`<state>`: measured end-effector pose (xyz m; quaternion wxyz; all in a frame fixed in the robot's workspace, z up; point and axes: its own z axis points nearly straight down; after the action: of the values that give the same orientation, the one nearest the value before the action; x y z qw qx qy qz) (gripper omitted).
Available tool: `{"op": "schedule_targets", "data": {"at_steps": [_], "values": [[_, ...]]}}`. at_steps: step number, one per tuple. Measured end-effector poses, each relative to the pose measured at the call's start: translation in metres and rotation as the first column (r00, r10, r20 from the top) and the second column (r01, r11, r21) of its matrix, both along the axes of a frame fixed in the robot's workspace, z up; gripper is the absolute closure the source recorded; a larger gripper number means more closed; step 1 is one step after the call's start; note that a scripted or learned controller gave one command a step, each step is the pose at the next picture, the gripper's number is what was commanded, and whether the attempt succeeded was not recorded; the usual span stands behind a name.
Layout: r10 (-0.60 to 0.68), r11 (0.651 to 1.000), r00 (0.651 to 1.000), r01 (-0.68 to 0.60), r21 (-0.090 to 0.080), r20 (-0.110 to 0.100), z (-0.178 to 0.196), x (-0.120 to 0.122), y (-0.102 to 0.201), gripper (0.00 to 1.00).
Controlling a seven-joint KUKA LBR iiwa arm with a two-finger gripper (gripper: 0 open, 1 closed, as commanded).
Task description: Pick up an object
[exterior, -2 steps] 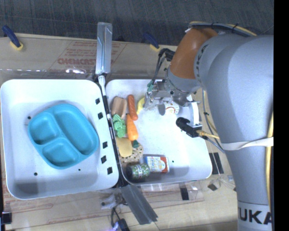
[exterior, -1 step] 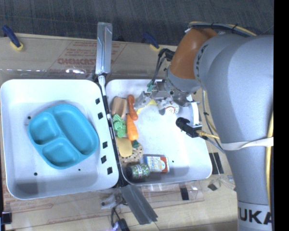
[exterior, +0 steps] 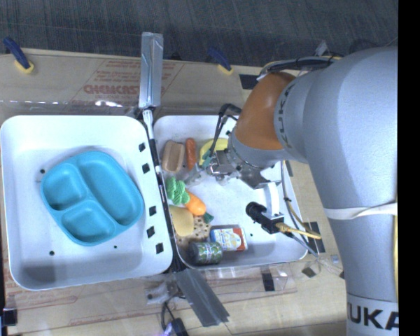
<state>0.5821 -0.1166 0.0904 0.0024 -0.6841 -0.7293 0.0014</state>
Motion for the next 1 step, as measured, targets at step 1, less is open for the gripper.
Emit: {"op": "schedule_targets", "data": {"at_steps": [1], "values": [[0.387, 0.922, 0.922, -0.387, 0.001, 0.002, 0.0015, 0.0031, -0.0049, 0.00]]}}
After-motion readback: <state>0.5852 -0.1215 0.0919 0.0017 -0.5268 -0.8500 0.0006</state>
